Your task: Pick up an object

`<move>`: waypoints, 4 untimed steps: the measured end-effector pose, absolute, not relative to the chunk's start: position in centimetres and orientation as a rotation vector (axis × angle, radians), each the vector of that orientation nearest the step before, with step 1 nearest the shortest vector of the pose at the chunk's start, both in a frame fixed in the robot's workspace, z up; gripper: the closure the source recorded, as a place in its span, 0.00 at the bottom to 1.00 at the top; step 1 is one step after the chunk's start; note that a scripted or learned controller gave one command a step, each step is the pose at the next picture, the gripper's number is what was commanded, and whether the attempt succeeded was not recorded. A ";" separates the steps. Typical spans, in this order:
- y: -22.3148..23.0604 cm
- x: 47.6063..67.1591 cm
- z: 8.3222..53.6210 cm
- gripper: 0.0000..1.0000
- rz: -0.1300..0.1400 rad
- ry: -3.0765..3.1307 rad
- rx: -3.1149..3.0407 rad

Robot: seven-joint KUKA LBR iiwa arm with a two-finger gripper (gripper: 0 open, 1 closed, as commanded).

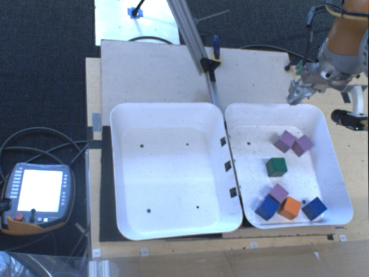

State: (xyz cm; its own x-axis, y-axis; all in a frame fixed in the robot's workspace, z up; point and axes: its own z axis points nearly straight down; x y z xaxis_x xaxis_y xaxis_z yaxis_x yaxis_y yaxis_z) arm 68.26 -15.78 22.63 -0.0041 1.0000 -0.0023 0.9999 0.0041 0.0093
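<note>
The right bin (328,154) holds several small blocks. Two purple ones (285,141) (302,145) lie side by side near its far side. A green block (276,167) sits in the middle. Close to the near rim a smaller purple block (279,192), a blue block (267,208), an orange block (290,208) and another blue block (314,208) cluster together. My gripper (296,94) hangs above the far rim of the right bin, up and right of the purple pair, with no block near its tip.
The left bin (124,154) sits beside the right one, divided by black clips (228,165). A slanted metal pole (187,25) crosses the back board. A teach pendant (37,198) lies at the left of the bench.
</note>
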 end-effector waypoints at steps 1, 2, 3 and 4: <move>-16.6 68.9 27.7 1.00 0.007 2.221 2.210; -10.9 67.6 26.4 1.00 0.002 2.232 2.211; -5.3 65.5 26.8 1.00 0.003 2.234 2.211; -0.3 63.8 27.2 1.00 0.003 2.234 2.211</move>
State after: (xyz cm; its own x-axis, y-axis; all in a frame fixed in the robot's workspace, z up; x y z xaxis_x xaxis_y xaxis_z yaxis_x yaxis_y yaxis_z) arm 63.80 -0.26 27.17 -0.0105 0.9999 0.0024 0.9999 0.0105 0.0003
